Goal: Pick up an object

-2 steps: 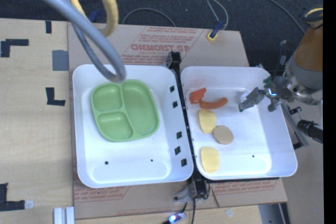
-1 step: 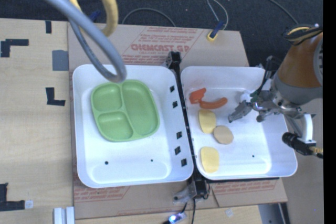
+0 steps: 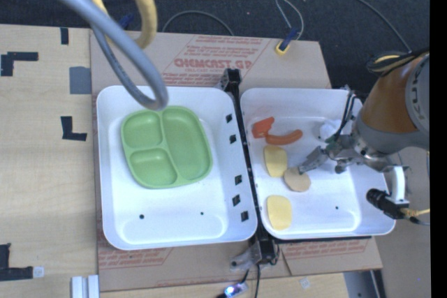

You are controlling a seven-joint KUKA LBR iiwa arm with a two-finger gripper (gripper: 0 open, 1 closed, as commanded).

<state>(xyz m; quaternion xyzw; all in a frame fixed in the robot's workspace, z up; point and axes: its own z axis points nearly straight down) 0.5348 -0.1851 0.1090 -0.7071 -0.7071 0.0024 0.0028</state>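
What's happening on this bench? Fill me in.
A grey and orange arm reaches into the right bin, its tool low beside a tan round piece. Yellow pieces, a hot dog and a red piece lie nearby. The left bin holds a green divided plate. Nothing is lifted.

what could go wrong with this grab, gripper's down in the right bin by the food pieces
1. The gripper is low beside the tan round piece and the yellow piece, which touch; it may nudge both and hold neither.
2. These pieces lie flat on the bin floor, so the fingers could slide over them.
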